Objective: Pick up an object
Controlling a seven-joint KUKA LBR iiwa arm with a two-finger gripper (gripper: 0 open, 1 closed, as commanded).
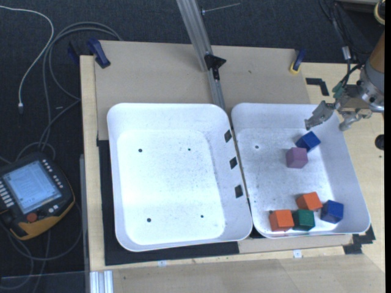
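My gripper (pixel 333 118) hangs over the far right part of the right bin (pixel 269 118), open, with nothing between its two grey fingers (pixel 317 116). Just below and left of it lies a blue cube (pixel 308 141), and a purple cube (pixel 297 157) touches that one's lower left. Near the bin's front edge sit an orange block (pixel 309 201), a second orange block (pixel 281 220), a green block (pixel 304 219) and another blue block (pixel 332 210).
The left bin (pixel 165 176) lies beside the right one, with black clips (pixel 233 162) along the seam. A slanted metal rail (pixel 195 23) runs down to the bins' far edge. A handheld pendant (pixel 30 191) and cables lie on the floor at left.
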